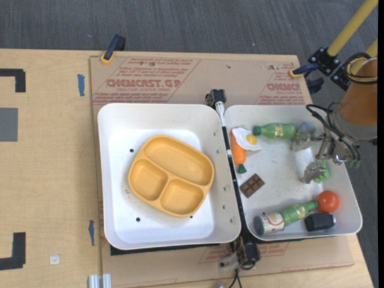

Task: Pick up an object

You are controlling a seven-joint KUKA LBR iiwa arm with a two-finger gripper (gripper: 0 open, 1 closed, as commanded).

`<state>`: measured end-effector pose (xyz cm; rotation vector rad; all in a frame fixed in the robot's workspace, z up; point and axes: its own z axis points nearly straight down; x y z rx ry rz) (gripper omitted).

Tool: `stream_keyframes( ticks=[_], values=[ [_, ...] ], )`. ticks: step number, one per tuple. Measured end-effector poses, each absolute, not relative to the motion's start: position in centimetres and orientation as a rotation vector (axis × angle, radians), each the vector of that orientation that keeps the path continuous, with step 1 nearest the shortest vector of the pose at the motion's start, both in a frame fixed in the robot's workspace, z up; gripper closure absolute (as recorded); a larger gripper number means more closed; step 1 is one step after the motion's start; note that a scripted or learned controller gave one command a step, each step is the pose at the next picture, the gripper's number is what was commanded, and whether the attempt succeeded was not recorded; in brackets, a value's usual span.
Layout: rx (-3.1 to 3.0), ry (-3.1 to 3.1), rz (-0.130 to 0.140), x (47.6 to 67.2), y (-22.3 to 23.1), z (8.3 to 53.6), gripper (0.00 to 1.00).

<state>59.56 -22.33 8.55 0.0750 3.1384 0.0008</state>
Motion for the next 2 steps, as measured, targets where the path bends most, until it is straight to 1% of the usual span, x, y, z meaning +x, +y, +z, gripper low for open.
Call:
stream_keyframes(
  ticks=[1, 2],
  values=[
    [0.39, 3.125, 0.004, 65.1, -22.2, 8.4, 0.0],
    [-0.46, 3.104, 0.001, 59.1, -20.2, 8.6, 0.0]
  ],
)
